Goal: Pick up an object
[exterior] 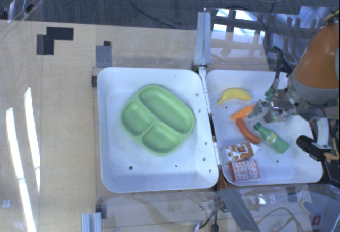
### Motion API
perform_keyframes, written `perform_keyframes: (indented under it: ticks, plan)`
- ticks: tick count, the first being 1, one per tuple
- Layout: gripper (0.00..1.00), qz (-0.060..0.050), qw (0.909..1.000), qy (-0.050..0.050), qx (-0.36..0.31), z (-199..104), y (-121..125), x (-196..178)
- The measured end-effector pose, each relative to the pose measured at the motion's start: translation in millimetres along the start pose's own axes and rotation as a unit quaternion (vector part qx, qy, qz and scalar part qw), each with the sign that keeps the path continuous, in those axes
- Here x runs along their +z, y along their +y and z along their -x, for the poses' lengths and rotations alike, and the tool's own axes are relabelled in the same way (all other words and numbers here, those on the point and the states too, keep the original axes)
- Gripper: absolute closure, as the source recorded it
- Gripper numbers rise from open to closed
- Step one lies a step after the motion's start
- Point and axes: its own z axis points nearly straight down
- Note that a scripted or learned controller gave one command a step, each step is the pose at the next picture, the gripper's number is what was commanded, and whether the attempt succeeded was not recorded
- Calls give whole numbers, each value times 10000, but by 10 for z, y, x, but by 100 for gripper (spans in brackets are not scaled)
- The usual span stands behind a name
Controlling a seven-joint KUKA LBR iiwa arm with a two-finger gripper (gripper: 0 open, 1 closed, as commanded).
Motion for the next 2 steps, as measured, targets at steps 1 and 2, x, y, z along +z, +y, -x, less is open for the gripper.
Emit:
perform_keyframes:
  ticks: [1, 2]
  plan:
    - [0, 60, 9979, -6, 639, -303, 286, 997]
    - [100, 84, 9980, 3, 634, -314, 316, 895]
